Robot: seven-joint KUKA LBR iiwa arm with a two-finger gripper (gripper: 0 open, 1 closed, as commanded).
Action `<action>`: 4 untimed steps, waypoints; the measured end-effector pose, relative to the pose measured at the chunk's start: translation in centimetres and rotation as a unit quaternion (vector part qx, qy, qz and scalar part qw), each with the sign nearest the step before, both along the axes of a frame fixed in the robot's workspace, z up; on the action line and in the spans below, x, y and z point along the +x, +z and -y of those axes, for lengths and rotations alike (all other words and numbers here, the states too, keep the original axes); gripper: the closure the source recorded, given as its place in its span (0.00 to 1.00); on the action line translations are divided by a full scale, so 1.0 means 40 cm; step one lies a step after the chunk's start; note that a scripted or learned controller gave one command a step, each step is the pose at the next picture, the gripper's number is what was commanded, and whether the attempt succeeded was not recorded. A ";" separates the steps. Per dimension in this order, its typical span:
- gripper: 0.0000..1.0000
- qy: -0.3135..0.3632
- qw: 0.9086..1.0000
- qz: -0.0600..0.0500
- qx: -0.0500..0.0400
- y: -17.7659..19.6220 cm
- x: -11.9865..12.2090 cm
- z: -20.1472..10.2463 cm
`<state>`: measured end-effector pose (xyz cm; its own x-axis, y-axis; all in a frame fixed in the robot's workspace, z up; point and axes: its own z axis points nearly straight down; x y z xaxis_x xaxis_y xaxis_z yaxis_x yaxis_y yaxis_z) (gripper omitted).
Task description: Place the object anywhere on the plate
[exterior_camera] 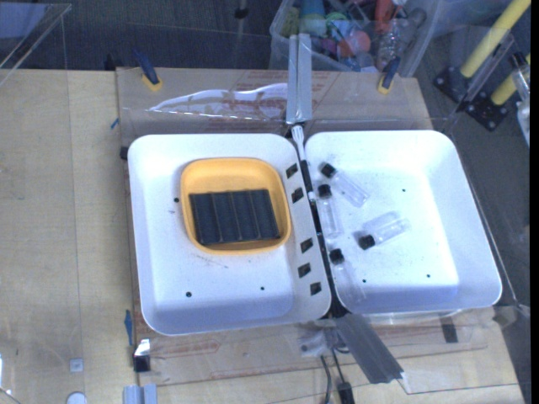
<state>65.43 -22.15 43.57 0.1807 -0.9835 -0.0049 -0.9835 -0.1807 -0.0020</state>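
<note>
Where the two white bins sit side by side on the bench (59, 225), you see the yellow plate (195, 179) in the left bin (156, 293), a little far of its middle. A black ridged slab (234, 217) lies flat on the plate, covering its near half and staying inside the rim, its ridges running near to far. That puts the object on the plate.

In the right bin (446, 268) you find several clear vials with black caps. One vial (352, 190) lies toward the far left, tilted. A second vial (386, 225) lies near the middle. At least one more lies tight against the left wall, beside the divider (307, 225) between the bins; its outline is hard to make out.

Beyond the bins, a clear tub (354, 15) of coloured items stands at the far edge, and a blue clamp (149, 72) grips the board there.

You cannot tell how open the gripper is, or whether it holds anything.
</note>
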 end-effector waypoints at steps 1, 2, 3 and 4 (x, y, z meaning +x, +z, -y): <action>1.00 0.058 0.998 0.000 -0.001 -0.001 -0.168 -0.009; 1.00 0.183 0.983 0.002 -0.001 -0.001 -0.005 -0.020; 1.00 0.293 0.956 0.003 -0.002 -0.002 0.034 -0.026; 1.00 0.419 0.908 0.003 -0.001 -0.004 0.034 -0.017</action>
